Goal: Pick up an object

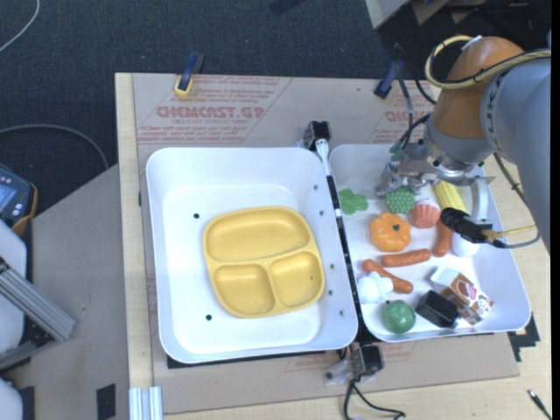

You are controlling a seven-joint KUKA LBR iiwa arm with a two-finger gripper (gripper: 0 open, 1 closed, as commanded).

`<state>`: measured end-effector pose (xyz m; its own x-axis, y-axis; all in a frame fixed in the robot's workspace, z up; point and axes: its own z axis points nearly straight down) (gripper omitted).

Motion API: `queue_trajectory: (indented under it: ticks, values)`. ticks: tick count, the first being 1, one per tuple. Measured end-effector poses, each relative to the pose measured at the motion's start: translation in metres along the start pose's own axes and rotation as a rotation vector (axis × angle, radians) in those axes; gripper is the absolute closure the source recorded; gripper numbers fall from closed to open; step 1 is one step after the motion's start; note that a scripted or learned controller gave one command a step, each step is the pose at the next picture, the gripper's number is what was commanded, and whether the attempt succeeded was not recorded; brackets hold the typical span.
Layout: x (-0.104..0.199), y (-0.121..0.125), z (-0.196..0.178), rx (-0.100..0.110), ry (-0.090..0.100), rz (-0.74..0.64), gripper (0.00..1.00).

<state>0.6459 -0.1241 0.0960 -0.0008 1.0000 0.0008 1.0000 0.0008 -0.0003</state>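
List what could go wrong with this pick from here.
1. The gripper is down among tightly packed toy food: the green piece, the orange pumpkin and the pink piece lie close together, so it may pinch two or knock neighbours aside.
2. The yellow corn lies beside the wrist and could get shoved.

Colours we see in the two white bins

We see a yellow tray (261, 261) in the left white bin (166, 234). In the right white bin (507, 278) we see an orange pumpkin (390, 232), a green ball (398, 316), a yellow corn (450, 196), a black block (436, 308) and an orange carrot (406, 258). The arm (516, 94) is grey with an orange band (468, 77).
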Motion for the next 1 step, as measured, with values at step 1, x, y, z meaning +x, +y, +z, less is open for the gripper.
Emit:
queue_trajectory:
  ticks: [1]
  values:
    - [-0.0086, 0.0035, -0.0601, -0.009, -0.004, 0.001, 1.00]
